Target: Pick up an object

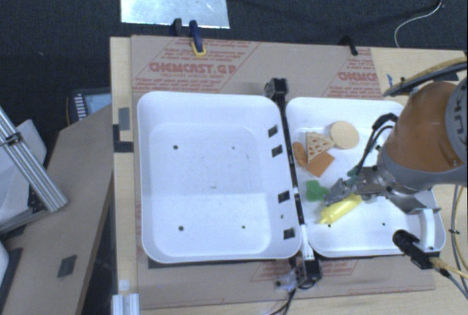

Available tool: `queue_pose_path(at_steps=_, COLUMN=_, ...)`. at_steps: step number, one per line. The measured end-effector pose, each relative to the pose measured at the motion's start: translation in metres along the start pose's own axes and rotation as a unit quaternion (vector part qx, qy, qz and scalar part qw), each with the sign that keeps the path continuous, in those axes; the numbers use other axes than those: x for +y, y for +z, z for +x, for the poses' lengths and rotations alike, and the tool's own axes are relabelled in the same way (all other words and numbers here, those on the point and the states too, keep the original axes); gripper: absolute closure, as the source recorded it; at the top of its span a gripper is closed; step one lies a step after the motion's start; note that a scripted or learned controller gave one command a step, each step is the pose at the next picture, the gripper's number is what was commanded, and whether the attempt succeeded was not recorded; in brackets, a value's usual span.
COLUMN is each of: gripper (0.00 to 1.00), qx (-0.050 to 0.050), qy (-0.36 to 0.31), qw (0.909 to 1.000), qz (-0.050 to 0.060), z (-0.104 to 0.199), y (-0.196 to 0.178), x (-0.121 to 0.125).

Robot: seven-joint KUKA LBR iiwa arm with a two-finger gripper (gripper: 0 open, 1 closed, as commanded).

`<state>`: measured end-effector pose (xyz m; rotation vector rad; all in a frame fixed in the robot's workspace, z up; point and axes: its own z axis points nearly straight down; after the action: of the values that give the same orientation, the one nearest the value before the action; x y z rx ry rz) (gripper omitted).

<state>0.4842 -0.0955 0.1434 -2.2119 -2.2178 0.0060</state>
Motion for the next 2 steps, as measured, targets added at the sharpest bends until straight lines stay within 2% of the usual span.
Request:
queue_pose_path(at_steps=1, gripper=0.0, qx=-0.005, qy=0.0, qw=0.9999, qz=-0.015, z=-0.0279, y=-0.1809, x=0.0033)
queue_pose_path(at_steps=2, gripper=1.0, qx=-0.003, qy=-0.003, qw=1.0, qz=-0.009, z=-0.0259, y=-0.1836, x=0.0025)
